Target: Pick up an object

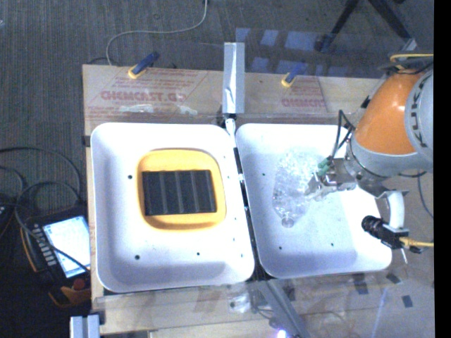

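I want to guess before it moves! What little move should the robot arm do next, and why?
Probably lower the gripper a little onto the clear crinkly plastic thing in the right bin. It hangs right at that thing's edge, and nothing shows between its fingers.

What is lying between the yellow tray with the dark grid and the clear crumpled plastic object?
In the camera view, the yellow tray and the clear plastic object lie in separate bins; between them are bare white floor and the two adjoining bin rims.
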Robot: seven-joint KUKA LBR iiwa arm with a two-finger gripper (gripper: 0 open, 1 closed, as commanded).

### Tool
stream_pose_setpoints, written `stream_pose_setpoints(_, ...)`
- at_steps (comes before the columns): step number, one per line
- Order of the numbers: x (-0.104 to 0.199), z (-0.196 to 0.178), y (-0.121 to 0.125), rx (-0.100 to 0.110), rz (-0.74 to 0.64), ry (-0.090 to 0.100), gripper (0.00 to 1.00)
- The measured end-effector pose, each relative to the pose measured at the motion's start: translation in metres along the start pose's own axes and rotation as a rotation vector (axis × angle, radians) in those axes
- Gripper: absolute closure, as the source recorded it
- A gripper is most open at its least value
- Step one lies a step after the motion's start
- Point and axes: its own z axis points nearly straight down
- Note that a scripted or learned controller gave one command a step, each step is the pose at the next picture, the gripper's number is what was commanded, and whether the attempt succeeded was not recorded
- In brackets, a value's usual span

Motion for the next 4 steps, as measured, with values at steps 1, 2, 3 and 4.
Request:
stream_pose_setpoints(1,0.000,0.000,0.000,0.000,0.000,0.000,0.00)
stream_pose_setpoints(2,0.025,0.082,0.010,-0.005,-0.084,-0.001,0.00)
stream_pose_setpoints(3,0.022,0.088,0.063,-0.010,0.025,-0.005,0.00)
stream_pose_setpoints(4,0.021,0.076,0.064,-0.015,0.025,-0.007,1.00)
